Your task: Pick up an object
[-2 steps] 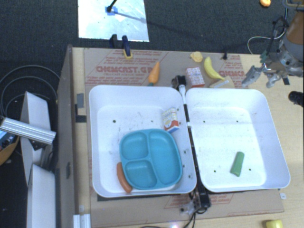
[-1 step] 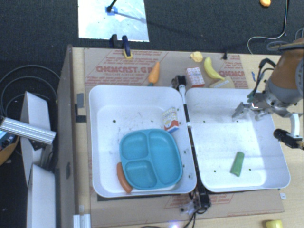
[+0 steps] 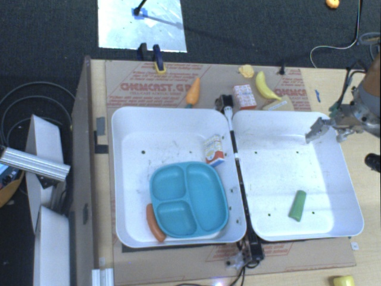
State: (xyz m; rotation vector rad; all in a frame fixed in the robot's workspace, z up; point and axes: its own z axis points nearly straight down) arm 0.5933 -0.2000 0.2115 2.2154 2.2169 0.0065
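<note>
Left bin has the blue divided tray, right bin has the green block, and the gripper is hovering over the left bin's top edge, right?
Not quite. The camera view shows the gripper at the upper right corner of the right bin, not over the left bin. The blue divided tray is in the left bin and the green block in the right, as you said.

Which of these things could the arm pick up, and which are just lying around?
For the job: green block, blue tray, sausage, small carton, the gripper.
Lying about: banana, carrot, small box.
</note>
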